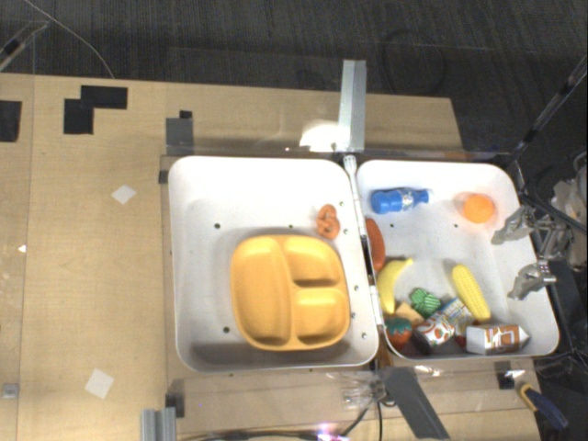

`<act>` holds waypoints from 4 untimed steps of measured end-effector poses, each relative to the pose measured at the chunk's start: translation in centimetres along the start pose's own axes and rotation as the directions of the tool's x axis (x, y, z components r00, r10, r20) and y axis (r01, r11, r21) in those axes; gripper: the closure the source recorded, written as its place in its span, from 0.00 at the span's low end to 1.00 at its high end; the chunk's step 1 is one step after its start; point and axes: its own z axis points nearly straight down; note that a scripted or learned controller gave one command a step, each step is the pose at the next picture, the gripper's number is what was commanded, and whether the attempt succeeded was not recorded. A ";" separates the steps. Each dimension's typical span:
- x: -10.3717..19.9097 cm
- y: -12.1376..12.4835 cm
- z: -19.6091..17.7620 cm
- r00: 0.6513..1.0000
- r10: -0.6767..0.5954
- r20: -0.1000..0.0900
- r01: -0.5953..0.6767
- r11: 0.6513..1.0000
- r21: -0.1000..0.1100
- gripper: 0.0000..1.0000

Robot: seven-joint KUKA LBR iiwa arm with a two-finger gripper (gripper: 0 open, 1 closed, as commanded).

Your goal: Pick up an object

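My gripper (520,256) hangs at the right rim of the right bin (432,175), open, with nothing between its fingers. Its two grey fingertips (508,230) point left into the bin. An orange ball (479,209) lies just up and left of them, and a yellow corn cob (469,291) lies down and left. Further left are a blue bottle (400,199), a banana (391,283), a red sausage (374,239) and a green toy (424,301). A can (439,331) and a white bottle (496,339) rest along the front wall.
The left bin (202,209) holds a yellow divided tray (289,290) and a small orange pretzel (327,220) near the divider. A metal post (353,104) stands behind the bins. Cables run past the right edge of the bench.
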 end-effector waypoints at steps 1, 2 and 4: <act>-0.1 2.7 12.7 0.997 0.071 0.021 -0.071 0.997 0.004 0.00; -7.1 5.6 14.3 0.933 0.359 0.007 -0.359 0.933 -0.004 0.00; -11.0 6.8 14.4 0.851 0.526 0.003 -0.526 0.851 -0.002 0.00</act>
